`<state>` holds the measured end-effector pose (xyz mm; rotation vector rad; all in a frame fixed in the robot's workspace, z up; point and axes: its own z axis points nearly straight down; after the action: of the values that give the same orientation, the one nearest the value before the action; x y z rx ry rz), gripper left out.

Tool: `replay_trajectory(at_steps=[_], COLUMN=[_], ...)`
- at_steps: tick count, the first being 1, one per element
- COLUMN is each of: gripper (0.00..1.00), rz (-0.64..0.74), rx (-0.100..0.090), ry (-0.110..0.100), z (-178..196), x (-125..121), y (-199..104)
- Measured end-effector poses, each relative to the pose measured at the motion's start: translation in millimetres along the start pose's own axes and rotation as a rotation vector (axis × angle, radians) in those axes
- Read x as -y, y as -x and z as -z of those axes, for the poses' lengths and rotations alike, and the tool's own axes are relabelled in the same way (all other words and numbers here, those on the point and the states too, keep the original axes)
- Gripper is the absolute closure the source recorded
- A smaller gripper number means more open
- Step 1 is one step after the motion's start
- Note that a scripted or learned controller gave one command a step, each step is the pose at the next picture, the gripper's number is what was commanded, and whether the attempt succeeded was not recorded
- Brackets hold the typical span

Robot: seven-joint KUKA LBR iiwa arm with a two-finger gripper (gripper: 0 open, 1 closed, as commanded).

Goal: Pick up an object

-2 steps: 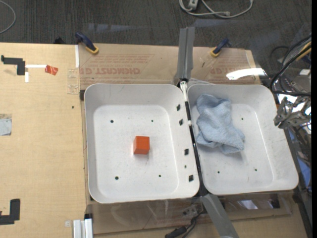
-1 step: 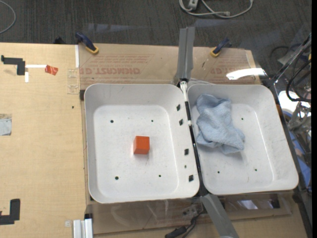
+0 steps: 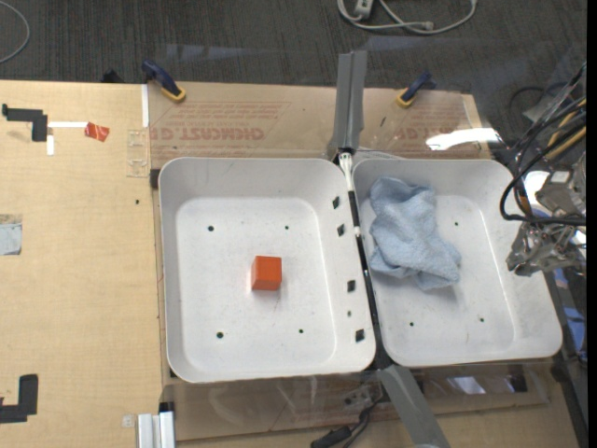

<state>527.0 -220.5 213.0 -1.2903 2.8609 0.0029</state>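
**A:** Start at your gripper. It hangs at the outer rim of the right bin, holding nothing I can see. Whether it's spread or closed, I cannot tell.

**B:** What's closest to it?

**A:** The crumpled blue cloth, inward from the gripper, bunched against the divider wall, so you'd likely catch a fold rather than its whole bulk.

**B:** And beyond?

**A:** The orange block, well apart from the gripper, sits alone on the left bin floor. Its open sides probably make it the easier pick.
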Motion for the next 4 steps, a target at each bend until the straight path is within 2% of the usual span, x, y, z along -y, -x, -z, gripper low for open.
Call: replay_trajectory(at_steps=[1, 2, 3, 4], gripper=[1.0, 1.0, 1.0, 1.0], rz=[0.22, 0.638, 0.933, 1.142], rx=[0.002, 0.002, 0.002, 0.003], ry=[-0.004, -0.001, -0.002, 0.001], z=[44, 31, 75, 57], x=[32, 52, 81, 89], y=[28, 46, 71, 100])
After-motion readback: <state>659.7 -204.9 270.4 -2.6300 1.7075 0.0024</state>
